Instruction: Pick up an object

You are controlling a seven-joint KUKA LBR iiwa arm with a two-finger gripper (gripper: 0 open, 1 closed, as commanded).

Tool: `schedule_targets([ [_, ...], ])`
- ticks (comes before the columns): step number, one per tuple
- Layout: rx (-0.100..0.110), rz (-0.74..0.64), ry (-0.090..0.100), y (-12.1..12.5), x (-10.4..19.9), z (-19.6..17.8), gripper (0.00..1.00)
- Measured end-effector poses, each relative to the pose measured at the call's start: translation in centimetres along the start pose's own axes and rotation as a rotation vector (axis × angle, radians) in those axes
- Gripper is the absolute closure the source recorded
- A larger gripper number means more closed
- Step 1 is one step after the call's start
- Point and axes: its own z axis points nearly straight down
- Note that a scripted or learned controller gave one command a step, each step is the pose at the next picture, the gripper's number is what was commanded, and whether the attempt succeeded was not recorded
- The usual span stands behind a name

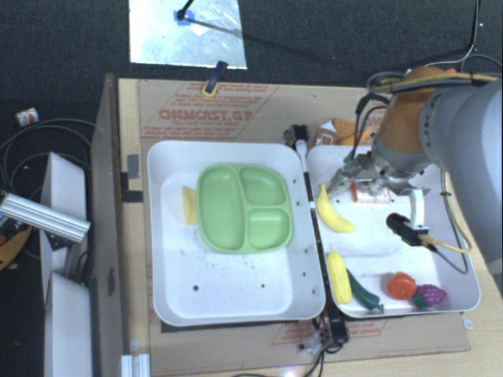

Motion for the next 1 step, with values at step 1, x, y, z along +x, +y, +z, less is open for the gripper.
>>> schedule_targets([
  [1, 0.002, 0.006, 0.005, 2.83, -2.80, -1.99, 0.00],
])
